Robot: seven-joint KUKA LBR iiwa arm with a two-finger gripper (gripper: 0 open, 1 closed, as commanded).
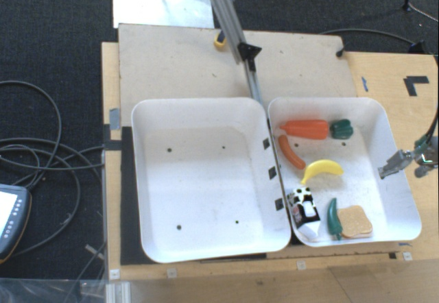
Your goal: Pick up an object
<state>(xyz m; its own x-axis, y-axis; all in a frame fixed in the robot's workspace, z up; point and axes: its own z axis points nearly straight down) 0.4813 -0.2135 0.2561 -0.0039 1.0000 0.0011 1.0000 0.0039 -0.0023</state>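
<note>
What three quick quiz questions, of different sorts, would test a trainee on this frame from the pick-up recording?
1. True or false: the carrot lies in the left bin.
2. Which item lies nearest the right bin's front right corner? A) banana B) bread slice C) sausage
3. Fill in: the gripper sits at the right bin's ______ rim.

Key: 1. False; it lies in the right bin, beside the green pepper. 2. B. 3. Right, well apart from all the items.
</note>
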